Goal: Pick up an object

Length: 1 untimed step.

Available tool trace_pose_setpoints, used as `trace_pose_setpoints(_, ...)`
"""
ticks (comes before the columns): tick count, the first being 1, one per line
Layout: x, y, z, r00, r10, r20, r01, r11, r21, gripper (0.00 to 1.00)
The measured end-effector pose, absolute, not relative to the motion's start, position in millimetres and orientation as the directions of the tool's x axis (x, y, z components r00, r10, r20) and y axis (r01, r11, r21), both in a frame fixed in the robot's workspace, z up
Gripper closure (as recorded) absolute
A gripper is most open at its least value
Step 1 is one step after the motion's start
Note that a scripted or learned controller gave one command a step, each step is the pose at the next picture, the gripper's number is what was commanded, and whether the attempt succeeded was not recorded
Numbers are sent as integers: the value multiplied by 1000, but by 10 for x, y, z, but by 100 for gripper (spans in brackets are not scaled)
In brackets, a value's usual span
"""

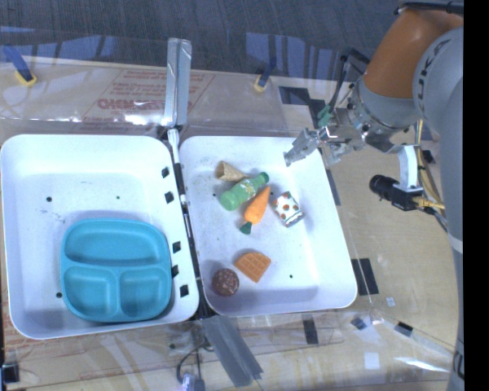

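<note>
My gripper hangs over the far right corner of the right bin, above and to the right of the objects. Near the bin's middle lie a green bottle, an orange carrot touching it, a tan cone and a small white box with red spots. Nearer the front edge are an orange waffle and a brown round piece. I see nothing in the gripper.
The left bin holds a blue divided tray in its front half. A raised divider separates the two bins. A metal bar stands behind the bins. The arm comes in from the upper right.
</note>
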<state>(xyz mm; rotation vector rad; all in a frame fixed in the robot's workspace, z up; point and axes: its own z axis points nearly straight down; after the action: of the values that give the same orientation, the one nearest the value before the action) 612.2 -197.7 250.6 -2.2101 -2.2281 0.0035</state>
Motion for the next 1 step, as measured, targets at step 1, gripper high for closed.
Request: trace_pose_setpoints(1,5543,-1730,1068,-177,984,2,984,177,-4,0)
